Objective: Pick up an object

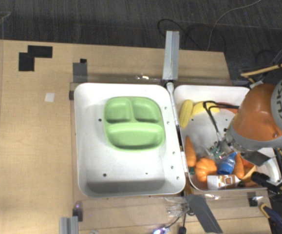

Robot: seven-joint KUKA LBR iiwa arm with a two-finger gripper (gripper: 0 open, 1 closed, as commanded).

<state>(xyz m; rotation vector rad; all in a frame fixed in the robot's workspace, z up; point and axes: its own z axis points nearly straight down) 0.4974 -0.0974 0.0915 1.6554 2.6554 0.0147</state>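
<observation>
Several toys crowd the right bin (199,94); the hand (220,151) hangs just above them, apparently choosing one, grip unreadable.

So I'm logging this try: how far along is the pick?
Done: the arm has reached into the right bin, and its tool is down among the toys near the blue item and small orange pumpkin. In hand: nothing visibly lifted; I can't tell whether it grips anything. Left: securing one object and raising it. The green tray sits in the left bin.
</observation>
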